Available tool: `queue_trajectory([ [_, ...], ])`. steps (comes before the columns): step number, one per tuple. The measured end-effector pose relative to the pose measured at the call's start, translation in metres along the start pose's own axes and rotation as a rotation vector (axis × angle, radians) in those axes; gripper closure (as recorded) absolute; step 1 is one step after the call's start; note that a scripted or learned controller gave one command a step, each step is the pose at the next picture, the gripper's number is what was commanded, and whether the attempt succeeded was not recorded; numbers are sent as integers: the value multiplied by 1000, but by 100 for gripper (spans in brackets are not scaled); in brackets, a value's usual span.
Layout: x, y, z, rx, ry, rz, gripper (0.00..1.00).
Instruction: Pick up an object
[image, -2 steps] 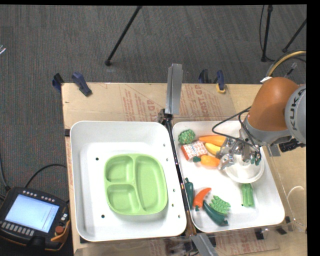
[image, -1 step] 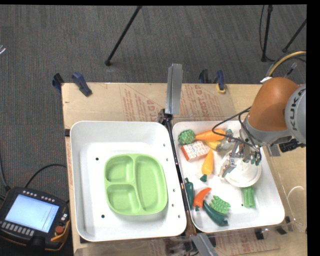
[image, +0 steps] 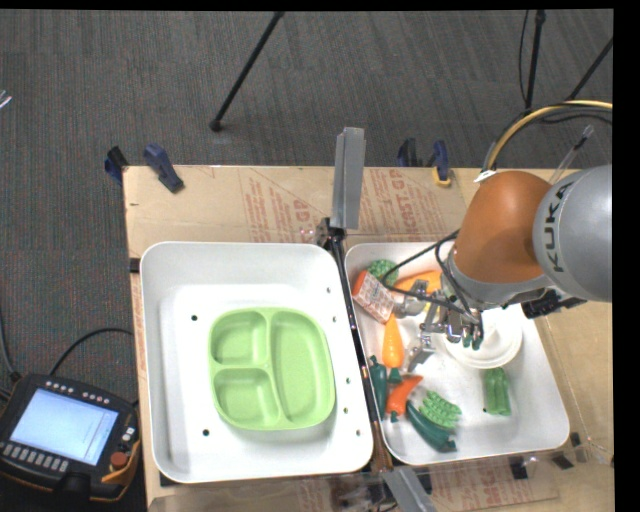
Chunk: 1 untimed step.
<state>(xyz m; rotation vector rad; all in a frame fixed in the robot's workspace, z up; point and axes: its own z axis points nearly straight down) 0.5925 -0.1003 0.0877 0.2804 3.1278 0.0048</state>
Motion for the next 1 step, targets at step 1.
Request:
queue_trajectory([
  [1, 23, 8, -1, 7, -4, 119, 0],
])
